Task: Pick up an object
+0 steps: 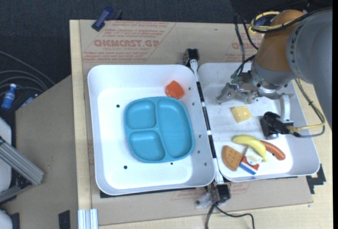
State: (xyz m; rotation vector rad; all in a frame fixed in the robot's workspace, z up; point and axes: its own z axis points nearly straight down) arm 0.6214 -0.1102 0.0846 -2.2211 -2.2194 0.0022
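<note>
Front of right bin [303, 165]: cracker [231, 156], banana [251, 145], sausage [274, 150], crowded near the rim. Yellow cheese block [242, 113], pale and squarish, lies mid-bin with open floor around. Pincer [237, 92], fingers spread, sits just behind it, gripping nothing. Left bin [105, 170]: blue divided plate [158, 129], orange piece [175, 89].

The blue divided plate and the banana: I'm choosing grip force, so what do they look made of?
The blue divided plate looks like moulded plastic: one even colour, rounded compartment ridges, soft matte sheen. The banana is probably a plastic toy: its yellow is smooth and even, though a real fruit cannot be ruled out from this view.
</note>
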